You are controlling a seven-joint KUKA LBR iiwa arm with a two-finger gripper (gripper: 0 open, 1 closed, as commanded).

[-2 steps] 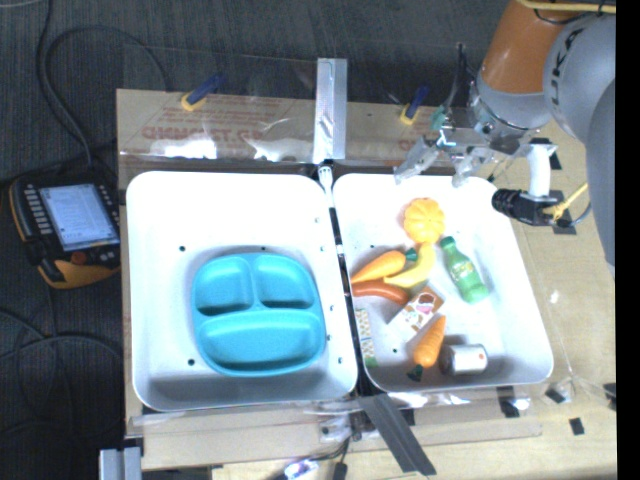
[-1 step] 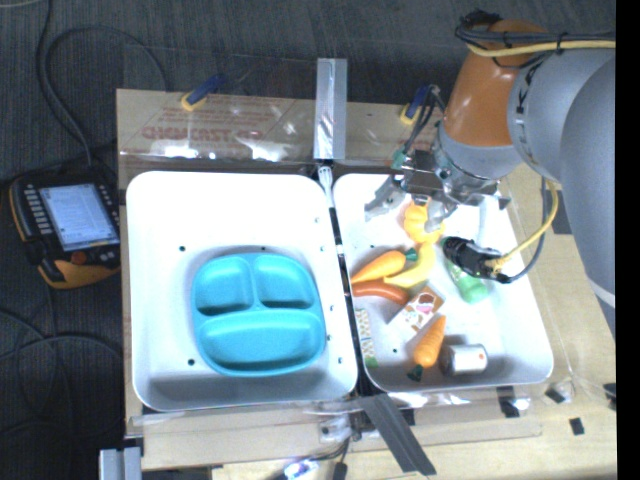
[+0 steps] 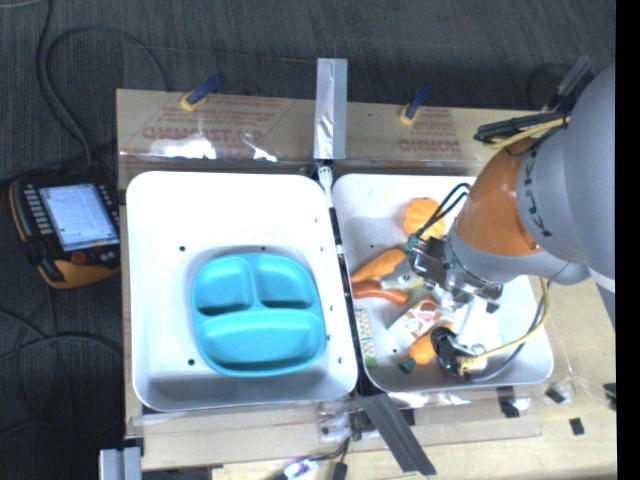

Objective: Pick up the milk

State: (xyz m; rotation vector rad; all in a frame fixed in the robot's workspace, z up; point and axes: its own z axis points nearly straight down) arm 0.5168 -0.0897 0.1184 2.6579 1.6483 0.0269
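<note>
From the overhead camera, the milk (image 3: 418,320), a small white carton, lies tilted in the right bin (image 3: 520,363) among orange toy food (image 3: 378,268), directly under the gripper (image 3: 440,308). The wrist hides the fingertips, so their state cannot be told. A blue tray (image 3: 258,313) sits in the left bin (image 3: 160,268).

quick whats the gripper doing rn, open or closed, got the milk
gripper: low in the right bin, over the milk; open or closed cannot be told.
</note>
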